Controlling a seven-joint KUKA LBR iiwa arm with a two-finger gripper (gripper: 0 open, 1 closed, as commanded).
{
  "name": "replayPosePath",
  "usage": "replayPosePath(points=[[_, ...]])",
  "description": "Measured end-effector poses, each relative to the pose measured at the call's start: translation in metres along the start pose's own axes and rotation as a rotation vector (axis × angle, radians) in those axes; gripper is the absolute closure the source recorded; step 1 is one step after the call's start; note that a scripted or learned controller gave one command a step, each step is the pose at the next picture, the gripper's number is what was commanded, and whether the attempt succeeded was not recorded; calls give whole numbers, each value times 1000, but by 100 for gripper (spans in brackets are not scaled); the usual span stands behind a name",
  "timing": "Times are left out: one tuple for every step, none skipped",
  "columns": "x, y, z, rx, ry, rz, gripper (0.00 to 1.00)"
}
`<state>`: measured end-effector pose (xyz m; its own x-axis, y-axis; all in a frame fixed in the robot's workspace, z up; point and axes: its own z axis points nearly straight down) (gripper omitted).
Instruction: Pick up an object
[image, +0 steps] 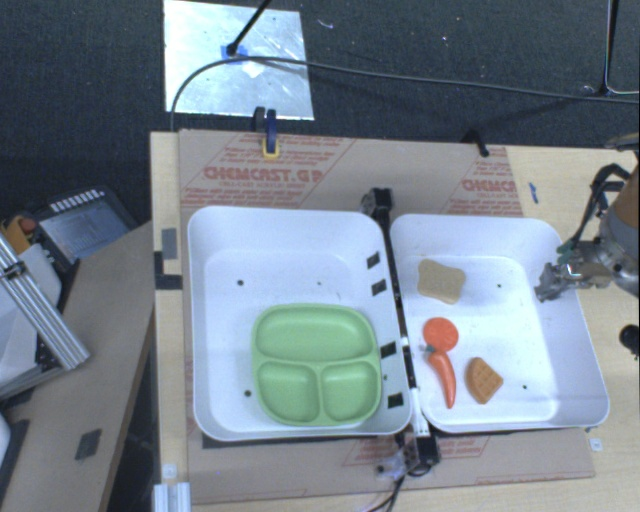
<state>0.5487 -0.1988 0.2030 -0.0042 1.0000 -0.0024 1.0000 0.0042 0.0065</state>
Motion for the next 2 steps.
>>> replayPosePath(points=[[1,-1,-64,-3,-1,-1,100],[59,-5,-50,5,4,-5,100]])
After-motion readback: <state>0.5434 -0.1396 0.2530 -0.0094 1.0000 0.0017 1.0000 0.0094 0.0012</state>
